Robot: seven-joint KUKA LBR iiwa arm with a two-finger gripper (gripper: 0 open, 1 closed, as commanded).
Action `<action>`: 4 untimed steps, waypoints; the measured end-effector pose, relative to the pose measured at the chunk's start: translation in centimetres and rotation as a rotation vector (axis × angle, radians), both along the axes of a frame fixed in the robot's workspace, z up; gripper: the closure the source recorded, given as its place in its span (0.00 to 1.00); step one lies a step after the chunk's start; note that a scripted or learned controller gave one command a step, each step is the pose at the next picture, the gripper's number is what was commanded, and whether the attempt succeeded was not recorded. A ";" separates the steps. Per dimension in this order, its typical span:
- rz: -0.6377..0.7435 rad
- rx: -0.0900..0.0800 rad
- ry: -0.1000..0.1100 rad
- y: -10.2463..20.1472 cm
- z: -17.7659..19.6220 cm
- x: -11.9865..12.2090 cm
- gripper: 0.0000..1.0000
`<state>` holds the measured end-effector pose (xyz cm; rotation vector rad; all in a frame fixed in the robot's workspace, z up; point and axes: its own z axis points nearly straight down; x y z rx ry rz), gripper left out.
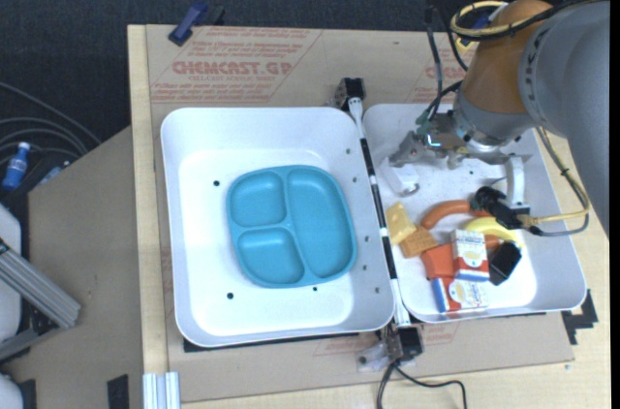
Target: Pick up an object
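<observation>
Objects for picking, roughly seven in all, lie heaped in the near half of the right bin [557,286], below the end effector [423,148]. End effector: metallic, at the far-left part of the right bin, hanging over bare white floor; whether it is released or clenched cannot be told, and no item is seen in it. Arm [542,58]: one, grey with an orange band above the wrist, entering from the right. Heap, counted: one curved orange piece [444,211]; one yellow wedge [398,222] just beside the divider; one tan-orange wedge [418,243] touching it; one red block [438,262]; one white carton with red and blue print [470,273]; one yellow banana-like item [496,230]; one black item [504,264] at the heap's right edge. Several overlap, so the count is approximate. Left bin [184,204]: one, white, holding one blue three-compartment plate [291,225] lying flat near its centre. Tabletop [242,63]: one brown sheet with red printed lettering beneath both bins; one small blue object [188,23] rests at its far-left corner.
</observation>
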<state>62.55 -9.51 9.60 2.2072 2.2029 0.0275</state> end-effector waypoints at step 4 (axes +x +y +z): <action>0.001 0.002 0.001 -0.6 0.0 -1.5 0.00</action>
